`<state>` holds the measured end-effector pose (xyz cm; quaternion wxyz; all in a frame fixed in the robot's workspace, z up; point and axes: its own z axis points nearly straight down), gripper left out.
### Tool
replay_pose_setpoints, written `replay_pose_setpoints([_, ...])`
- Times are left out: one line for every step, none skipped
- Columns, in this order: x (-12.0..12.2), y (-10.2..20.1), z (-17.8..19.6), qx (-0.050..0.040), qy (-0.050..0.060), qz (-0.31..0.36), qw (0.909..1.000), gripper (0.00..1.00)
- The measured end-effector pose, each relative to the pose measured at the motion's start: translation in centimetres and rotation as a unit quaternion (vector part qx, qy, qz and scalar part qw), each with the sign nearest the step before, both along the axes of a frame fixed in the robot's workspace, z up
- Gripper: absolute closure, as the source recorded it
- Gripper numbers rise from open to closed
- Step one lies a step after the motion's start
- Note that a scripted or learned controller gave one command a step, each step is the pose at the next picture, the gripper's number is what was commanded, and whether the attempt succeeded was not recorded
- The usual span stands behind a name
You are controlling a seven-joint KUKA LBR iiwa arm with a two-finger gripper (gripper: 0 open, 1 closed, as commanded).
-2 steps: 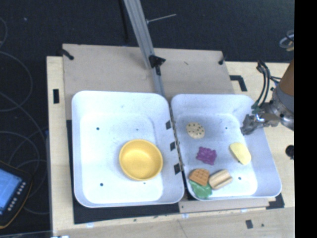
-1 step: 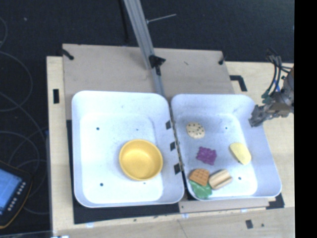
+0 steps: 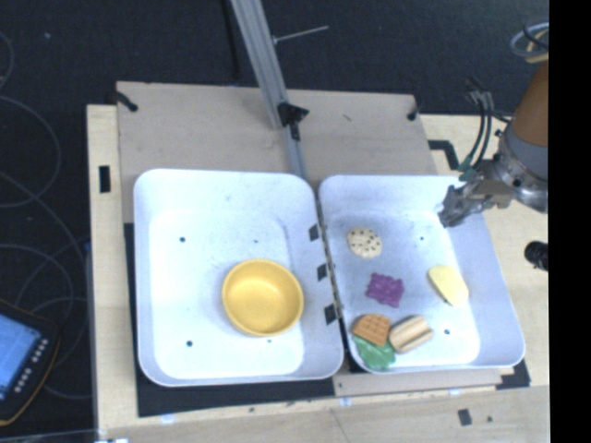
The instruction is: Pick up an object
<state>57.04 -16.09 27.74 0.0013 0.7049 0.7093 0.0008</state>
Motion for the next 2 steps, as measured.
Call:
replay_pose_setpoints([1.8,4.2,0.3,0.0001,0.000,0.000,1.0000,1.00])
replay_pose_setpoints([2.7,8.9,0.1,-0.0001,0.000,0.000,1.0000,1.00])
